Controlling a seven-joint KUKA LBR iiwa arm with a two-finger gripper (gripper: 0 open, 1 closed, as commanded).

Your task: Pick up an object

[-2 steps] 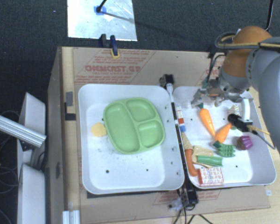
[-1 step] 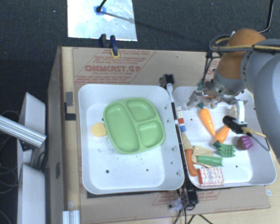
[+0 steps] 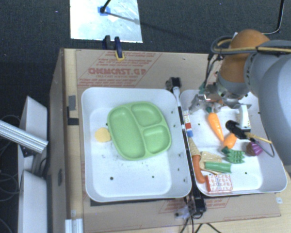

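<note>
Under my two white bins, the left bin (image 3: pixel 136 188) touching the right bin (image 3: pixel 264 174), I see brown printed cardboard (image 3: pixel 121 69). A blue clamp (image 3: pixel 118 47) grips its far edge. Beyond lies a shiny sheet (image 3: pixel 87 18) on dark carpet (image 3: pixel 29 42). A metal bar (image 3: pixel 19 135) slants at the view's left.

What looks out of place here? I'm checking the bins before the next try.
Mainly the green tray: it sits askew in the left bin, with a small yellow piece loose beside it. In the right bin the toys lie jumbled, a carrot near the gripper. Nothing looks spilled or broken.
</note>
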